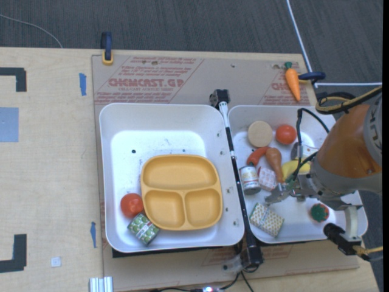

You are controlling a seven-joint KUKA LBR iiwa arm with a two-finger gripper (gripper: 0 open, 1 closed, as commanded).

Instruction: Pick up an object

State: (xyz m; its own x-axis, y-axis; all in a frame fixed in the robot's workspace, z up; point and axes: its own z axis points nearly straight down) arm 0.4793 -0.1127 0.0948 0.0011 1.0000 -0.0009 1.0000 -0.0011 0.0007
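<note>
Nearest the camera, along the front of the right bin (358,224), lie a patterned packet (267,219) and a small green-and-red ball (318,212). Just beyond them is my gripper (284,191), low inside this bin, my grey arm (346,157) with its orange band reaching in from the right. My fingers (275,196) look metal and thin from here, and I cannot tell whether they stand apart or together; nothing shows between them, so I claim no hold.

I judge this to be the reaching step: I am down among the things but have not picked any. Close by my fingers sit a pink-and-white packet (267,178), a small can (249,179) and a brown drumstick (275,159), with something yellow (292,168) partly under my wrist. Farther back are a red tomato (285,134) and a tan disc (260,134).

The next move, as I see it, calls for choosing one thing from this tight cluster, settling squarely over it, and closing before lifting straight up; neighbours touching it may get nudged.

The left bin (115,163) holds a yellow divided plate (181,191), a second tomato (131,204) and a green packet (142,229). On the tabletop (48,163) beyond the bins lies a carrot (293,83).
</note>
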